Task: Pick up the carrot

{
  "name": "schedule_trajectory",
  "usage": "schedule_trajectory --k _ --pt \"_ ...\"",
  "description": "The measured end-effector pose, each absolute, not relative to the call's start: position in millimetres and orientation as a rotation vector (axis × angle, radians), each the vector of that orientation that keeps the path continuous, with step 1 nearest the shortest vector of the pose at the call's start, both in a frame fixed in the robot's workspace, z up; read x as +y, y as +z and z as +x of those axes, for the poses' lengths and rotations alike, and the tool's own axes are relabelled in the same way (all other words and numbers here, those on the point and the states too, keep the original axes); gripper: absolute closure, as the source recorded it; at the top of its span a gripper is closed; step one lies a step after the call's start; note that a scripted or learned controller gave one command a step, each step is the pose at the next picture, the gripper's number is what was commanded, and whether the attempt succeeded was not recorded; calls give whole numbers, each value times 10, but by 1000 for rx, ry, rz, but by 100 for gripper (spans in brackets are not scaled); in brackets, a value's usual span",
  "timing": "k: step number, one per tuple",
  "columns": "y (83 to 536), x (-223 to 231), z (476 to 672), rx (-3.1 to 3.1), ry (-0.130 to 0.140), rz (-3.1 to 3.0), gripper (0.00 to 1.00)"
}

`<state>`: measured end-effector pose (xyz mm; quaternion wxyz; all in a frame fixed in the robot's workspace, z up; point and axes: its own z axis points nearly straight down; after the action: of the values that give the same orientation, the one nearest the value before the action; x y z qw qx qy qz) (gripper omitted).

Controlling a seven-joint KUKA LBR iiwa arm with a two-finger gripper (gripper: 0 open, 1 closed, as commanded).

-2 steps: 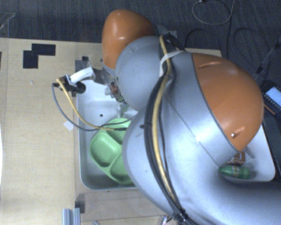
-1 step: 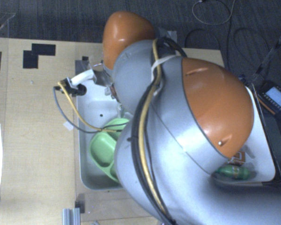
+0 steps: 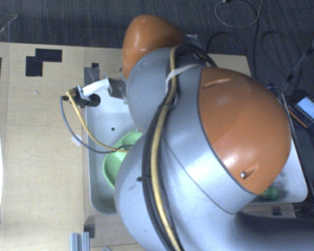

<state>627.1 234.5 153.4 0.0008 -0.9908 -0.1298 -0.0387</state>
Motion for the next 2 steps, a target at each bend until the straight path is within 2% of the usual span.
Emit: schedule_trajectory --k 1,2 --pt "1335 2355 6529 -327 -7 -3120 0" --pt "1339 2355 6530 -326 -8 -3120 0"
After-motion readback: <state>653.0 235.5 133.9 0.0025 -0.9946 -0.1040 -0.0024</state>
